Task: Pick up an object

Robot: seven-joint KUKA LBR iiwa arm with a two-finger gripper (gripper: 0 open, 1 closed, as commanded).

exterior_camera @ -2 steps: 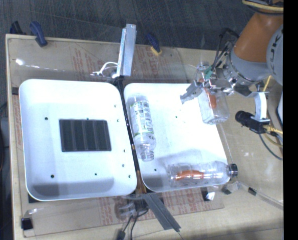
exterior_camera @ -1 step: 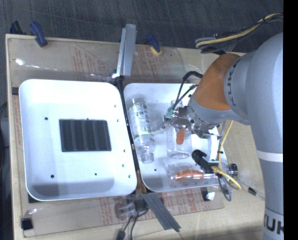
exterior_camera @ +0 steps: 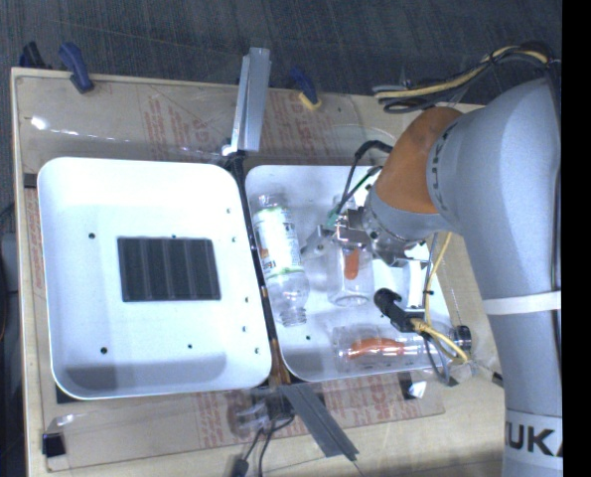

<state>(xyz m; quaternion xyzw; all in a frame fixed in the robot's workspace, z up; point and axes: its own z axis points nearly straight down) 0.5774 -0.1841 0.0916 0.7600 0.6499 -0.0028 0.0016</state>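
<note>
A clear plastic bottle (exterior_camera: 278, 256) is seen lying in the right bin (exterior_camera: 305, 366), by its left wall. A clear cup (exterior_camera: 350, 276) with an orange thing inside is placed beside it. The gripper (exterior_camera: 353, 235) is hung over that cup; its grip cannot be told. The left bin (exterior_camera: 67, 266) is marked by a dark patch.
</note>
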